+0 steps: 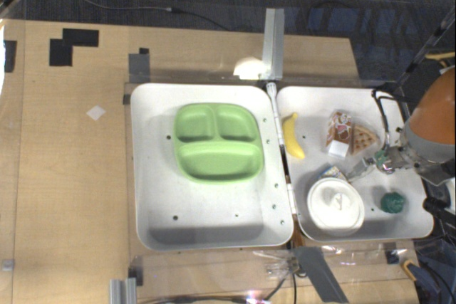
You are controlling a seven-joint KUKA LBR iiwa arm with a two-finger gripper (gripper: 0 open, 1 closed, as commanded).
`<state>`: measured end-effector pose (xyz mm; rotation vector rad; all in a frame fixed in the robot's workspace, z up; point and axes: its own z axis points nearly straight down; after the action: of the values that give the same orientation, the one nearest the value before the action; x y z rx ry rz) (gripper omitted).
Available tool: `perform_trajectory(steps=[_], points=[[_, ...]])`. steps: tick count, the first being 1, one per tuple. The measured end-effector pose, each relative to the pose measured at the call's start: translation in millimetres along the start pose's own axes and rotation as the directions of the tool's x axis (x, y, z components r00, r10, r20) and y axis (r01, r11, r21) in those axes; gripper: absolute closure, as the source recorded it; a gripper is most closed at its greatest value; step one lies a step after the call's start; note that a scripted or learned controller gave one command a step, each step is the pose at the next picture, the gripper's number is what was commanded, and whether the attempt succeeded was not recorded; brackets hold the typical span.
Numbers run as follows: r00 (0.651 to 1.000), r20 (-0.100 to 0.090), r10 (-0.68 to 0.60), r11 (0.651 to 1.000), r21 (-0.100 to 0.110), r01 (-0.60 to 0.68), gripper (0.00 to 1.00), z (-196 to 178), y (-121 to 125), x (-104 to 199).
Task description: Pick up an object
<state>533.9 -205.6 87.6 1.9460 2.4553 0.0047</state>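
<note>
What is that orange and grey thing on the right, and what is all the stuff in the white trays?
That is a robot arm. A camera above the bench looks down on it. At its end is a gripper, a two-fingered hand, low in the right bin. There lie a banana, a wrapped snack, a round white lid and a small green object. The left bin holds a green divided plate. I cannot see anything held in the gripper.

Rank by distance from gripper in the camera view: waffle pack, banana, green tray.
Measured from the gripper:
1. Waffle pack, right bin, just up-left of it.
2. Banana, right bin's left edge.
3. Green tray, left bin, farthest.
</note>
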Motion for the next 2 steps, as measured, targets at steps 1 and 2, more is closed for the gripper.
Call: perform_trajectory(steps=[1,2], points=[[0.991,-0.002,0.137,0.991,0.003,-0.137,0.0,2.0,110.5,16.5],[0.992,0.002,0.128,0.992,-0.001,-0.128,1.0,-10.7,112.8,16.6]])
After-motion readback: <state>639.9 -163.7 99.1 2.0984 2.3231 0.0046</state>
